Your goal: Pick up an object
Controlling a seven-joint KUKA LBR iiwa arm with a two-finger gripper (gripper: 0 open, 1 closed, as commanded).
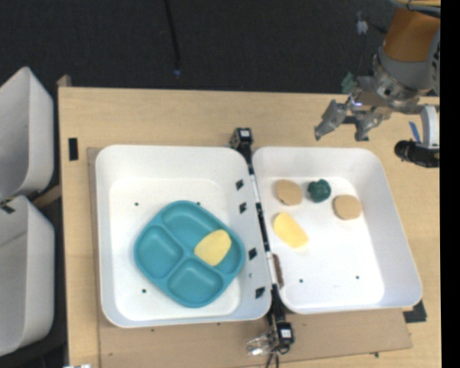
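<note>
Pale wooden bench (161, 117) carries two glossy white bins. At nine o'clock, the left bin (115, 175) holds a smooth teal divided plate (169, 263) bearing a yellow oval piece (212, 247). At three o'clock, the right bin (376, 267) holds two tan discs (288, 192) (346, 207), a knobbly green lump (318, 190) and a yellow wedge (290, 230). At one o'clock, the metal gripper (343, 127) hangs splayed wide, holding nothing.

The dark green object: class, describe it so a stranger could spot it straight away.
Look in the right-hand white bin, along its far side. Between two round tan pieces lies the dark green object, small and lumpy. It is the only green thing there; its neighbours are tan or yellow.
</note>
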